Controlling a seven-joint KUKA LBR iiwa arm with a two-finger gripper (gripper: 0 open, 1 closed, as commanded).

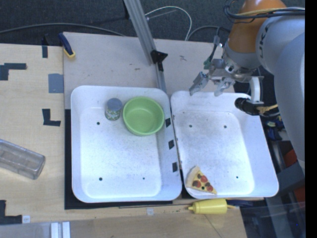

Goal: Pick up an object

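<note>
A toy pizza slice lies at the near left corner of the right bin. In the left bin stand a green bowl and a small grey-lidded jar, side by side near the far edge. My gripper hovers above the far edge of the right bin, open, with nothing between its fingers. It is well away from the pizza slice and to the right of the bowl.
A yellow mustard bottle lies on the bench just in front of the right bin. A clear plastic container lies at the left. A grey metal pole rises behind the bins. Cables trail at the back.
</note>
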